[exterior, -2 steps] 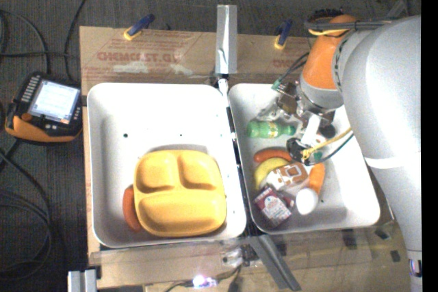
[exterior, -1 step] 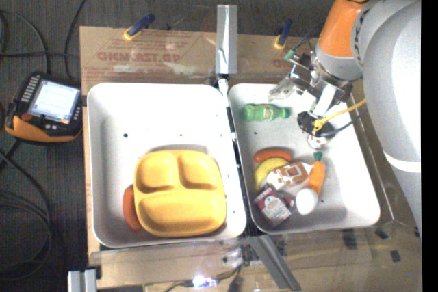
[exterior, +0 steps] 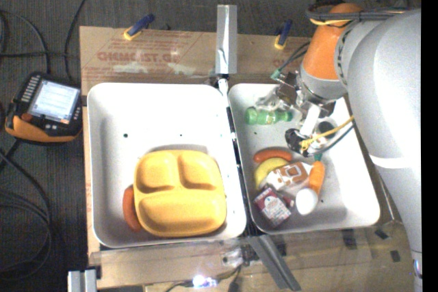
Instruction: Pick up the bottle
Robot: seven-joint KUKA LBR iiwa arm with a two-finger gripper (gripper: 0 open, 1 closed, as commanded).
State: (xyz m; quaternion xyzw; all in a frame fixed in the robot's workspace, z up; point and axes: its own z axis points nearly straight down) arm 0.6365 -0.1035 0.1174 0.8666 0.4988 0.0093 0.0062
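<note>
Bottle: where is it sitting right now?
The green bottle lies in the right bin, near its far-left corner, just left of the gripper and beyond the food pile.

Glossy yellow plastic tray (exterior: 181, 192), smooth white plastic bins (exterior: 102, 147).

Two bins side by side on the bench: left bin (exterior: 102, 147), right bin (exterior: 356, 205). In the left bin, a tray (exterior: 180, 193) at the near side. In the right bin, a bottle (exterior: 268, 115) lying at the far left, gripper (exterior: 286, 96) just above it. Near the front, a heap of small things (exterior: 287, 184).
</note>
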